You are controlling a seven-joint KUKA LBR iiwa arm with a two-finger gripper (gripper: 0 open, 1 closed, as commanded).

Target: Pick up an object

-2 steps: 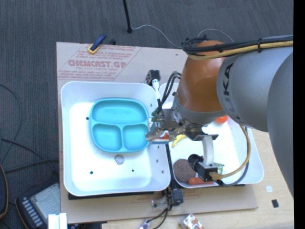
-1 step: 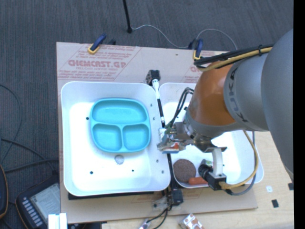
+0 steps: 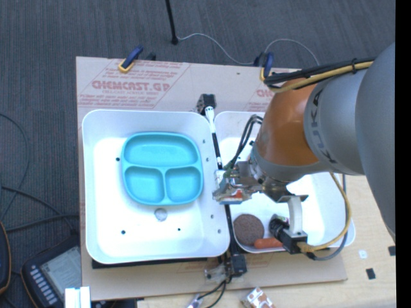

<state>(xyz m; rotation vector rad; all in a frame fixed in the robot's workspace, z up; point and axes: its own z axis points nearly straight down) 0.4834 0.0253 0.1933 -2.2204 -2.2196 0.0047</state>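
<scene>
My gripper (image 3: 230, 191) hangs low over the left side of the right bin (image 3: 334, 236), close to the divider between the bins. The arm's orange band and grey body cover most of that bin. A brown round disc (image 3: 247, 226) lies just below the gripper near the bin's front wall. A small orange-red stick (image 3: 266, 242) lies beside the disc at the front edge. A blue three-compartment plate (image 3: 162, 168) rests in the left bin (image 3: 96, 236), apart from the gripper.
A small pale round piece (image 3: 160, 215) lies just in front of the blue plate. The bins sit on a brown board (image 3: 128, 85) with clamps at its back edge. Cables run over the dark carpet around the bench.
</scene>
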